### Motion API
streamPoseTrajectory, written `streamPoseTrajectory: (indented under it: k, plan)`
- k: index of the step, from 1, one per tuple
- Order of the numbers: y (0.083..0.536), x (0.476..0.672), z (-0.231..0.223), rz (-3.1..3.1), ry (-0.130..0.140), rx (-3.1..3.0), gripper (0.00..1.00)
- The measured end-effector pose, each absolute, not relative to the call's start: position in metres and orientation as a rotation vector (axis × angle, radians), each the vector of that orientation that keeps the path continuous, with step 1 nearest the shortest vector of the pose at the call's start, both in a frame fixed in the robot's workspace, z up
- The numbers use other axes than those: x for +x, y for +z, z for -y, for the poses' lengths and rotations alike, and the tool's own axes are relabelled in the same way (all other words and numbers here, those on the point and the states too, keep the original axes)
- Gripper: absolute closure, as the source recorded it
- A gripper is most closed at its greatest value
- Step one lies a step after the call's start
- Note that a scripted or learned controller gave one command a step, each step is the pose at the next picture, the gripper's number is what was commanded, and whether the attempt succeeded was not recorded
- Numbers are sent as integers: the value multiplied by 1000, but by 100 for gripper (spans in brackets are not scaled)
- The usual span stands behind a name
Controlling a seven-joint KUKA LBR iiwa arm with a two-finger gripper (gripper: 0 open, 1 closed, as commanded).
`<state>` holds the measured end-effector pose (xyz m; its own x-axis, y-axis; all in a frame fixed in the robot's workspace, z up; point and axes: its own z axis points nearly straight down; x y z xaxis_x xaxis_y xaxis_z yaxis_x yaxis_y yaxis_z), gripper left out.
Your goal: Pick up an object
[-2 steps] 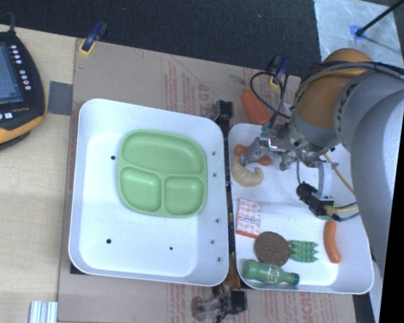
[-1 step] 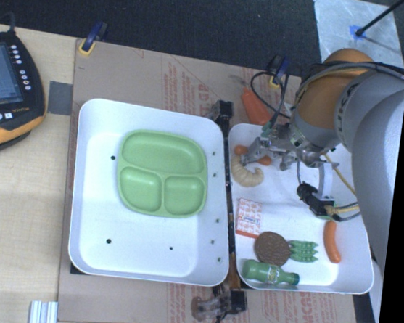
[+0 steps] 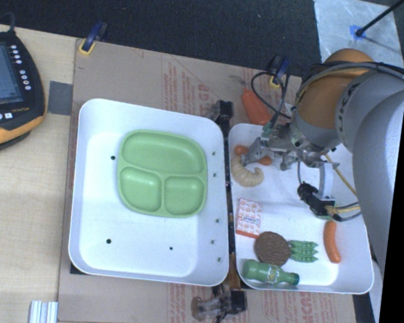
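My gripper (image 3: 263,154) is low in the far left corner of the right bin (image 3: 351,285), under the grey wrist with its orange band. Just in front of it lies a tan curved pastry (image 3: 248,175), close to the gripper tip or touching it. A small orange-brown piece (image 3: 241,151) sits by the gripper's left side. Further forward in the same bin are a red-and-white packet (image 3: 248,218), a brown round cookie (image 3: 272,248), a green ridged toy (image 3: 303,251), a green bottle (image 3: 269,274) lying on its side, and an orange sausage (image 3: 332,241).
The left bin (image 3: 90,238) holds a green divided plate (image 3: 163,173). An orange carrot-like piece (image 3: 254,106) lies on the cardboard beyond the right bin. A teach pendant (image 3: 2,96) rests at the bench's left. Cables trail from the wrist over the right bin.
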<state>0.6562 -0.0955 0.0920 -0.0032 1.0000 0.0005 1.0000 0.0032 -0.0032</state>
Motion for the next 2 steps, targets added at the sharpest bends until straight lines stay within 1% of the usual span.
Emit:
streamPoseTrajectory:
  k: [2]
  plan:
    - [92, 656, 99, 2224, 2, -2216, 0]
